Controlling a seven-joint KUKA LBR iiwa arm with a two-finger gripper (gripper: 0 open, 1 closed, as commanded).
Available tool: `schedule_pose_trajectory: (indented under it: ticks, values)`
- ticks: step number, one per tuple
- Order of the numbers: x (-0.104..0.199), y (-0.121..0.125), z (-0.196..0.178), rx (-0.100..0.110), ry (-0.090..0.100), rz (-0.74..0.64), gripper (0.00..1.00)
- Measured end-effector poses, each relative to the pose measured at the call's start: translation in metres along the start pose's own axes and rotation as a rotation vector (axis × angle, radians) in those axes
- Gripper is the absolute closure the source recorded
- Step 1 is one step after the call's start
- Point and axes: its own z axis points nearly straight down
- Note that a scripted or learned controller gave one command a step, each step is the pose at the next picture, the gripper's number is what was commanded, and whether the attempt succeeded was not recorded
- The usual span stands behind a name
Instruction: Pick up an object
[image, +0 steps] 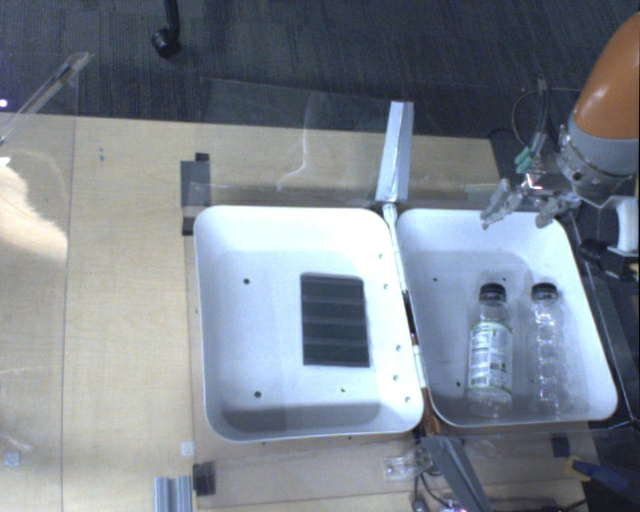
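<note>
From the camera view, I judged the pick had not yet started: the gripper (522, 205) hung over the far rim of the right bin (440, 250), up by the back edge, with nothing between its fingers. They looked spread apart, one tip toward the left and one toward the right, so I read the claw as released.

Two clear plastic bottles lay in that right bin, side by side, caps pointing toward the back. The labelled bottle (490, 348) sat on the left of the pair, and the plain bottle (545, 345) lay just beside it nearer the arm's side. Both rested in the front half of the bin, well apart from the gripper and nearer the camera than it.

The left bin (230, 300) held a dark ribbed pad (334, 319) near its middle, well away from the arm.

For the next move I reckoned the arm would need to travel forward over the right bin and descend with the fingers straddling one bottle across its width. The two lying so close could make it hard to slip a finger between them.
</note>
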Motion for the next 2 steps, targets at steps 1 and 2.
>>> schedule_pose_trajectory:
  ticks: [1, 2]
  values:
    - [-0.045, -0.034, 0.108, 0.002, 0.0, 0.033, 0.0]
    - [-0.031, -0.04, 0.172, -0.007, -0.001, -0.161, 0.0]
